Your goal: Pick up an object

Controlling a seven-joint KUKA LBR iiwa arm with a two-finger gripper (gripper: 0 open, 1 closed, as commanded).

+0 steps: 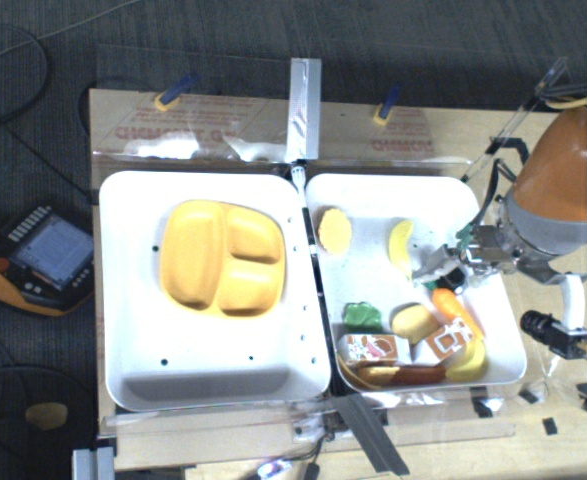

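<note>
We looked down from a single fixed camera mounted above the bench (453, 128), tilted at a slant so that the far edge lay toward the top of the frame. It stood far enough back to take in both the left bin (123, 298) and the right bin (443, 193) whole, plus dark floor (273, 18) beyond. The arm (563, 183) entered from our right.

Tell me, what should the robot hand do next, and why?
Probably dip a little lower: the gripper hangs at the right bin's right side, just above the carrot, and I see nothing between its fingers.
</note>
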